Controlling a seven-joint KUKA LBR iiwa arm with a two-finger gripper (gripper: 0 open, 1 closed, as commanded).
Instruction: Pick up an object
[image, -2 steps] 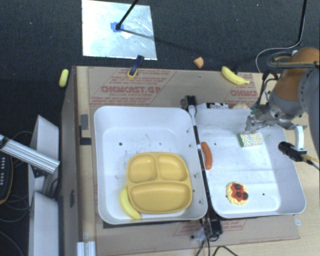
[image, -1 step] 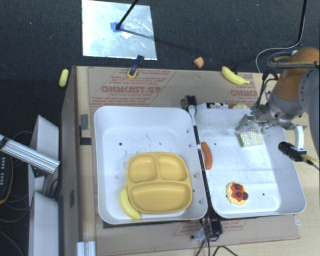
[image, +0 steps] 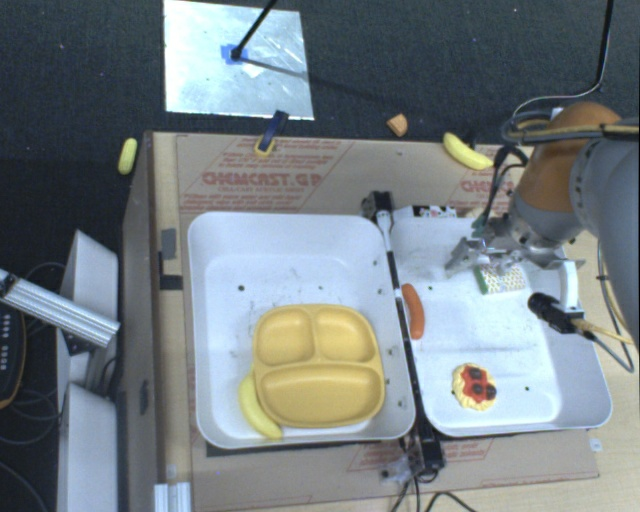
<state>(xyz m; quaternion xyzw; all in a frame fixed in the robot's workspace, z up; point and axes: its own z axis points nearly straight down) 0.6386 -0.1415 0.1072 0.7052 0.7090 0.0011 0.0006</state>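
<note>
Hovering over the right bin (image: 590, 400), the gripper (image: 490, 262) covers a green-white block (image: 500, 279); its grip I cannot tell; hotdog (image: 414, 311) and pizza (image: 475, 386) lie apart.

Grey arm (image: 590, 180) reaches in from the right, claw (image: 487, 255) lowered

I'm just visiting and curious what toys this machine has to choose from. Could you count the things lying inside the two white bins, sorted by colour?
Yellow: 2, the divided plate and the banana at its lower left edge
Orange-red: 1, the hot dog
Yellow with red topping: 1, the small pizza
Green-white: 1, the checkered piece under the gripper
Total: 5
</note>
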